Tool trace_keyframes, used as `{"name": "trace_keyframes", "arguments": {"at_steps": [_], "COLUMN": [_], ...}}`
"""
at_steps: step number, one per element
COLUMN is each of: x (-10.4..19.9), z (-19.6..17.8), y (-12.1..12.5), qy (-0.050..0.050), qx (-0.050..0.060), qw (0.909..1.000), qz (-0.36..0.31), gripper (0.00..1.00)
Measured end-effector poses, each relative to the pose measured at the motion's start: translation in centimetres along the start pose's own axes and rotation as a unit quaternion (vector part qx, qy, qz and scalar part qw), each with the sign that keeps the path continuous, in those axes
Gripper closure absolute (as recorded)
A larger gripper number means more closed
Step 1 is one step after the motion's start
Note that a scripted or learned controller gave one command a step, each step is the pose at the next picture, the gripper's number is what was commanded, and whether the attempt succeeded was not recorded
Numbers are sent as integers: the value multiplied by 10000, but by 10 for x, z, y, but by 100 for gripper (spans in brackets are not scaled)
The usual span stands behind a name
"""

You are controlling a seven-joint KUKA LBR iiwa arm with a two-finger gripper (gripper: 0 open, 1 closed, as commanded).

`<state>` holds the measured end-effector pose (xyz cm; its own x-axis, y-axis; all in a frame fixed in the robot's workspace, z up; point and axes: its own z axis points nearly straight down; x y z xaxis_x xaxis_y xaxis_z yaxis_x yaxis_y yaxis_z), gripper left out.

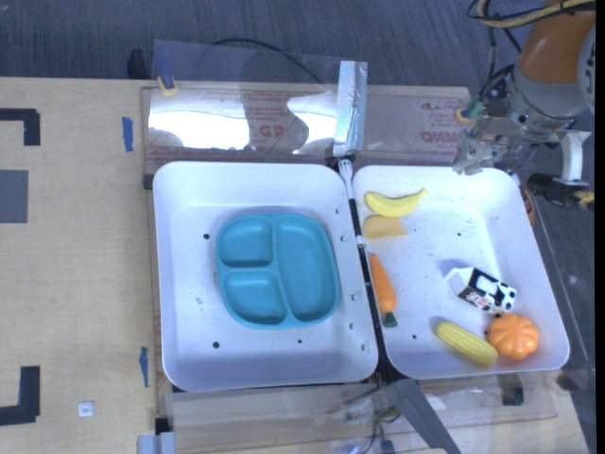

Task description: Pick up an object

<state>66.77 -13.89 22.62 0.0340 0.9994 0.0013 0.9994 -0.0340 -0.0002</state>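
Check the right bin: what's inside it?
The right bin holds a banana, a pale yellow piece under it, a carrot, a black-and-white toy, corn and an orange pumpkin. Anything beneath them is hidden.

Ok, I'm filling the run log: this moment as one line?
gripper: above right bin's far right corner, holding nothing seen | banana, carrot, corn, pumpkin: lying in bin

Blue divided plate [278, 270] in left white bin [180, 348], clear plastic panel [248, 112] behind, wooden bench [71, 253] with black markings
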Motion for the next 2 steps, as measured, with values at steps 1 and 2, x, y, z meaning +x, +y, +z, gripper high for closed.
{"name": "trace_keyframes", "arguments": {"at_steps": [1, 2], "x": [0, -63], "z": [-11, 32], "y": [1, -1], "qy": [-13, -12], "qx": [-21, 31], "qw": [10000, 9989], "qz": [-2, 458], "gripper": [100, 100]}}
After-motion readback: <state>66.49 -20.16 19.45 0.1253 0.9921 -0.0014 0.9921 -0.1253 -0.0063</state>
